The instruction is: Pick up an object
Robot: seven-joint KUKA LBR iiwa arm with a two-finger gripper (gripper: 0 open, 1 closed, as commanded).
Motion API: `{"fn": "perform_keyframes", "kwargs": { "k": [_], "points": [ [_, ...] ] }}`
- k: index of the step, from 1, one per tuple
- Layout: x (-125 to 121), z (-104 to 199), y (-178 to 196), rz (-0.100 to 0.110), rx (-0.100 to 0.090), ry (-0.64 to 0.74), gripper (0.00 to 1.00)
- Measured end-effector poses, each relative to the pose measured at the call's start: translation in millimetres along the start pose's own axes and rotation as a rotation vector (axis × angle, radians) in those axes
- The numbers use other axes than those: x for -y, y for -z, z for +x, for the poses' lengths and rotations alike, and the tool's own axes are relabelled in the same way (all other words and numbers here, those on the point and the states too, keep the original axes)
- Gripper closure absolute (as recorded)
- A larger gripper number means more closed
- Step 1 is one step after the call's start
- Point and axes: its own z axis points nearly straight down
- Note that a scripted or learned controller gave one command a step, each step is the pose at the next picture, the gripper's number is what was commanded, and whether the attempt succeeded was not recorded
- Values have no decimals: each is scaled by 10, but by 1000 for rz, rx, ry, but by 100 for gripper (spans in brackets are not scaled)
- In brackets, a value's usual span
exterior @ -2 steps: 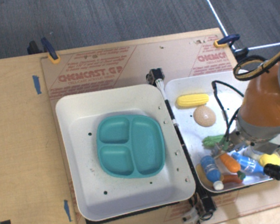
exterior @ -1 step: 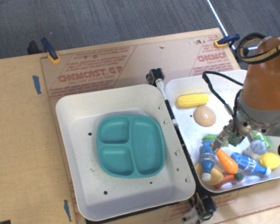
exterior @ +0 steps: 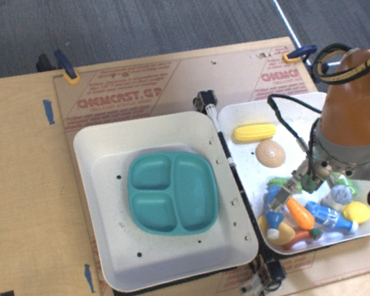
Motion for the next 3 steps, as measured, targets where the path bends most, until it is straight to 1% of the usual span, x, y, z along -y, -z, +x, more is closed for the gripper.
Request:
{"fn": "perform_keyframes", "kwargs": {
  "k": [1, 2, 3],
  "points": [
    [153, -364, -974, -4, 5, 321, 0],
    [139, -374, -870, -9, 11, 320, 100],
    [-225, 356, 0, -1, 0, 45, 100]
  ]
}}
